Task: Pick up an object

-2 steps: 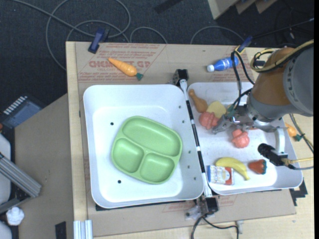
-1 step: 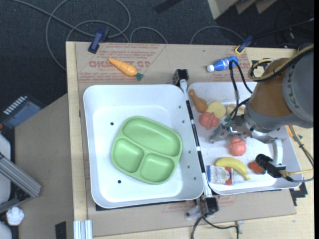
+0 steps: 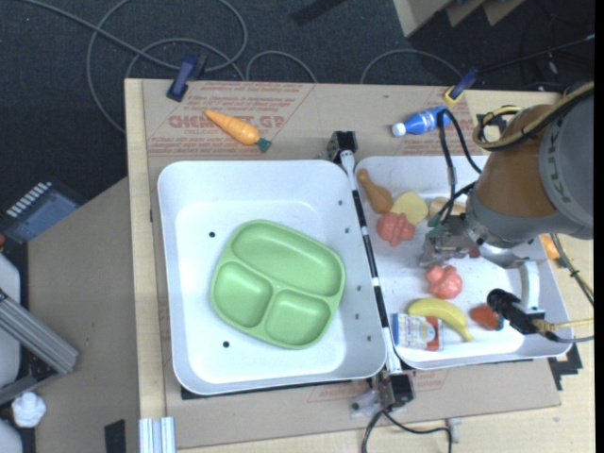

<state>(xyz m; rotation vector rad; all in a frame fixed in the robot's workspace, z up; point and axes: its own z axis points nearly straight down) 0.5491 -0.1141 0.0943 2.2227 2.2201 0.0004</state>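
The right bin [image 3: 377,173] holds several toy foods. Among them are a brown drumstick [image 3: 375,192], a pale yellow piece [image 3: 411,206] and a red-pink piece [image 3: 394,227]. There is also a pink lumpy fruit [image 3: 444,282], a banana [image 3: 444,313], a small carton [image 3: 415,331] and a red piece [image 3: 484,317]. My gripper [image 3: 440,249] reaches in from the right and hangs low in this bin. It is just above the pink lumpy fruit and to the right of the red-pink piece. Nothing shows between its tips.
The left bin [image 3: 189,196] holds a green divided plate [image 3: 276,282]. On the bench behind the bins lie an orange carrot [image 3: 234,126], a blue-and-white bottle [image 3: 421,122] and a blue clip [image 3: 183,76]. The arm's bulk covers the right bin's far right side.
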